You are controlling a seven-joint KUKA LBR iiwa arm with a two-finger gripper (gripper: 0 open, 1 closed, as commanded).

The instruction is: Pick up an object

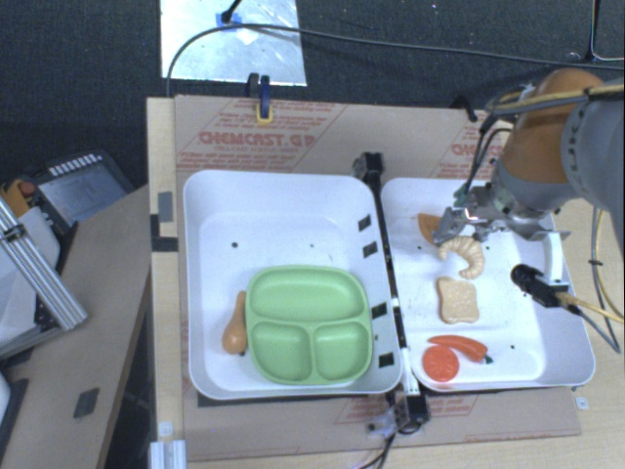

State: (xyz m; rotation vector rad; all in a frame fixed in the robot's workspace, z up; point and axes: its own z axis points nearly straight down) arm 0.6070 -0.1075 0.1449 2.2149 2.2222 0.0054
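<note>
Pincer (459, 225) stands low over the far half of the right bin (578, 362), at the end of the grey arm (571, 159) that enters from the right. Whether it is spread or pressed together cannot be told from this angle, and nothing is seen pinched in it. Nearest the camera in that bin lies a round red slice (440, 364), with a red chili (461, 346) touching its far side. Beyond them, apart, lies a slice of bread (457, 301). In the left bin (195, 262) a green divided plate (308, 322) occupies the near half, and an orange-brown drumstick-shaped piece (235, 325) lies just beside the plate's left rim. Further back in the right bin the croissant (467, 256) lies curved, its upper end directly under the pincer; contact between the two cannot be confirmed. A small orange piece (426, 227) lies just left of the pincer, near the wall dividing the bins. Both bins rest on the desk (322, 130), whose far edge carries a yellow and blue clamp (261, 101). Beyond the desk a shiny metal sheet (234, 22) lies on dark flooring.
</note>
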